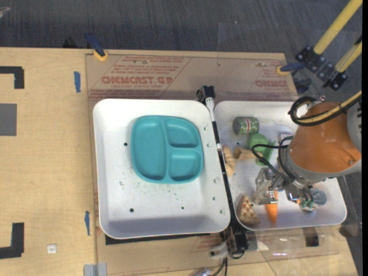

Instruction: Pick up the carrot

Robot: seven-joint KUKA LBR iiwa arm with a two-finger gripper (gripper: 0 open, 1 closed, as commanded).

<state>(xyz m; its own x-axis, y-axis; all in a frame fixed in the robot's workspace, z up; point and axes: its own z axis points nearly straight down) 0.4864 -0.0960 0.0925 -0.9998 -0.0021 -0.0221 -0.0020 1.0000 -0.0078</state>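
Carrot (pixel 271 212) lies near the right bin's (pixel 339 216) near rim under the gripper (pixel 270 195), whose closure I cannot tell; descend squarely, avoiding neighbouring toys.

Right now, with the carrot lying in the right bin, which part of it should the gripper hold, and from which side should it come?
Probably the thick upper end of the carrot, taken from above. It lies near the right bin's front edge with its narrow tip toward that edge, and the wide end gives more surface. The gripper is already right at that end. The pizza slice lies close on one side, so come straight down.
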